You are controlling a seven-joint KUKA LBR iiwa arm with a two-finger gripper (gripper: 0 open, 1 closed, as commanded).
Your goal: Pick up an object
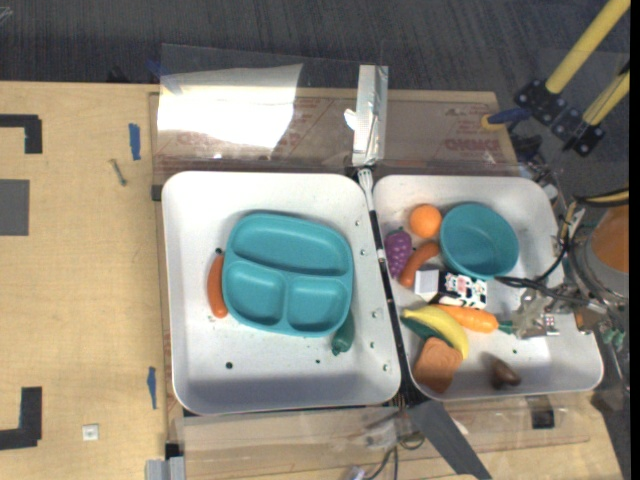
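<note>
My gripper (533,319) hangs low over the right side of the right bin (575,373), reaching in from the right edge. Just left of it lies an orange carrot (468,318), its green tip pointing at the gripper. Around the carrot are a yellow banana (440,325), a black-and-white patterned box (462,289) and a brown bread piece (437,364). A small brown lump (504,373) sits below the gripper. Further back are a teal bowl (479,238), an orange (425,220), purple grapes (398,251) and a reddish sausage (420,262).
The left bin (190,318) holds a teal divided plate (288,273), an orange sausage (216,286) at its left and a dark green piece (343,338) at its lower right. Cables and the arm's orange band (612,250) crowd the right bin's right wall.
</note>
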